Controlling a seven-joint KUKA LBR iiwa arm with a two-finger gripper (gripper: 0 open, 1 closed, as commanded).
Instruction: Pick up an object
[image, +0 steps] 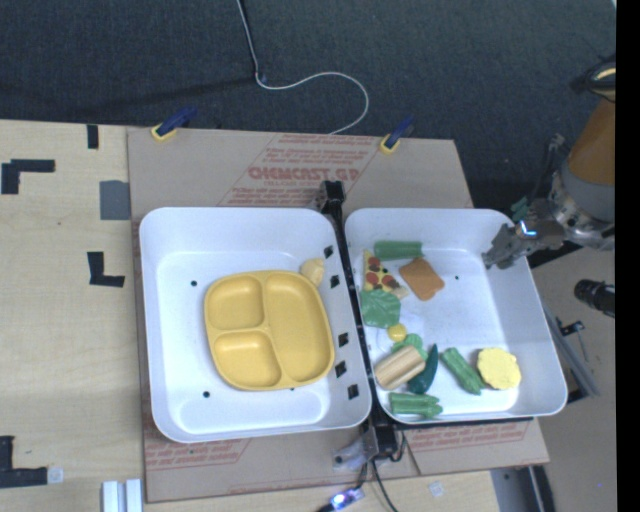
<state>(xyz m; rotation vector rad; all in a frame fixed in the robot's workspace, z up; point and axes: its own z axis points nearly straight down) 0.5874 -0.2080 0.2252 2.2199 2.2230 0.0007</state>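
The right bin (520, 300) holds several toy foods: a green piece (398, 248), a brown slice (421, 278), a red-spotted piece (375, 272), a green leaf (380, 308), a tan bun (398, 366), a dark teal pepper (427, 370), a green pickle (462, 370), a yellow lump (498, 368) and a green pod (414, 404). My gripper (505, 246) hovers at this bin's far right corner, apart from all of them. Nothing hangs from it.
The left bin (170, 300) holds a yellow divided plate (268, 330) and a small pale yellow piece (314, 270) by the divider. Both bins rest on a cardboard sheet (290, 170). A white cable (320, 85) loops behind.
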